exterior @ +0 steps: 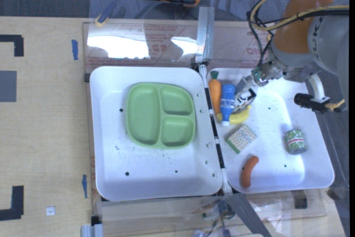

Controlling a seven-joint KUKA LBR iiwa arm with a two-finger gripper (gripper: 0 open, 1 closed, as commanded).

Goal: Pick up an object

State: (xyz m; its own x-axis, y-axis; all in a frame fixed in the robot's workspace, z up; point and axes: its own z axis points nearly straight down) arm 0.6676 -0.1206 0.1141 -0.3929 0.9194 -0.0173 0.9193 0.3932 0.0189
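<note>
2 shallow white bins side by side on the bench. The left white bin (105, 175) carries 1 thing: a pale green plastic tray with 3 compartments (161, 115), sitting near the middle, with bare white floor all round it, widest along the near edge.

Over to the right white bin (277, 172), and this one is busy. Against its left wall stands a cluster: an orange carrot-shaped toy (214, 92) lying along the wall, a blue and white bottle (227, 101) just beside it, and a yellow banana-shaped toy (239, 116) touching the bottle's lower end. Below them lies a small square packet with a green speckled face (241, 137), and nearer the front edge an orange-red sausage-shaped toy (248, 170). Well apart, by the right wall, a small green patterned can (295, 140) lies alone.

The grey arm comes in from the upper right, and its two-finger gripper (246, 96) is down at the cluster, right over the bottle and banana. Whether the fingers are parted or closed, I cannot tell. Open floor lies in the bin's middle and far right corner.
</note>
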